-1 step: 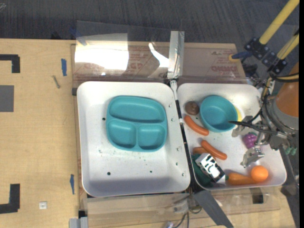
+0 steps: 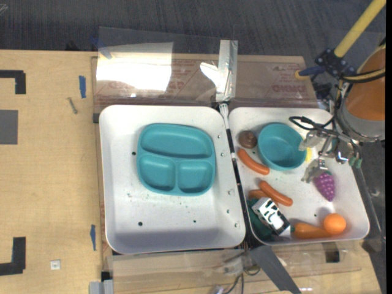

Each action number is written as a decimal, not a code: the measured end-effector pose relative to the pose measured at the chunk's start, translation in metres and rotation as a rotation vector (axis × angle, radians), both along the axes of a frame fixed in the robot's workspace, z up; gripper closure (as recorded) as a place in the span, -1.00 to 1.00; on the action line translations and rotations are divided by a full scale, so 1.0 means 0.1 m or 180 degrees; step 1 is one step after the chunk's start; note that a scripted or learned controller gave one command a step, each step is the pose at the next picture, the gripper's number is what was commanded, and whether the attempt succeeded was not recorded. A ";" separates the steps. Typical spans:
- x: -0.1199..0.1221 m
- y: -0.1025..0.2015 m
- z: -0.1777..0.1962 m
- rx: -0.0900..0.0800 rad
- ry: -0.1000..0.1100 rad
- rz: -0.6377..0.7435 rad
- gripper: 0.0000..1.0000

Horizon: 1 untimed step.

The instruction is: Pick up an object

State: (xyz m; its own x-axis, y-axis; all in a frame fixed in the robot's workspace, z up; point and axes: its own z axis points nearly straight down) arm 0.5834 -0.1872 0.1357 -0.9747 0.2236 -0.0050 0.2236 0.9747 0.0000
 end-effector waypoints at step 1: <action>0.46 -0.02 -0.35 -0.0008 -0.0030 0.0309 -1.00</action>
